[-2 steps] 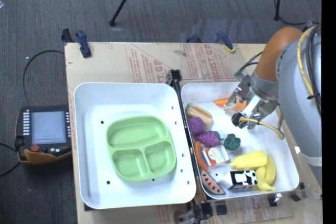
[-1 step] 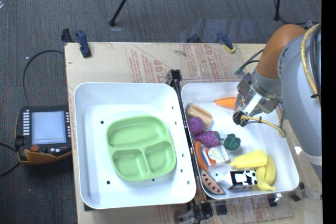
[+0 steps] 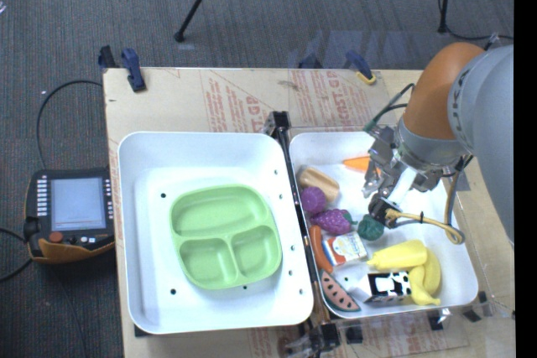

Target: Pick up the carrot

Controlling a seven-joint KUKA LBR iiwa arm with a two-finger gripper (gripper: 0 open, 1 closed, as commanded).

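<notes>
The board-topped bench (image 3: 210, 96) carries two white bins side by side. The left bin (image 3: 151, 172) holds a green divided plate (image 3: 225, 235), and the right bin (image 3: 329, 145) is crowded with toy food. The grey arm (image 3: 470, 113) with its orange band reaches in from the right over the far half of the right bin. Its gripper (image 3: 376, 179) hangs just above the bin floor, and whether it is wide, narrow or holding anything cannot be told from here. Toward the near right corner lies a yellow banana (image 3: 413, 254), with a black-and-white patterned box (image 3: 388, 286) against it. A watermelon slice (image 3: 340, 294) sits at the near rim, and a small red-and-white carton (image 3: 346, 247) lies mid-bin. Along the left wall are a tan bun (image 3: 319, 179), two purple pieces (image 3: 323, 210) and a thin orange stick (image 3: 320, 254). A dark green lump (image 3: 370, 228) rests near the centre. The carrot (image 3: 354, 163) lies flat in the far part of the right bin, just beside the gripper on its left. Its long axis runs roughly left to right across the view. The narrow tip points left toward the divider, and the thicker end is hidden behind the gripper.
</notes>
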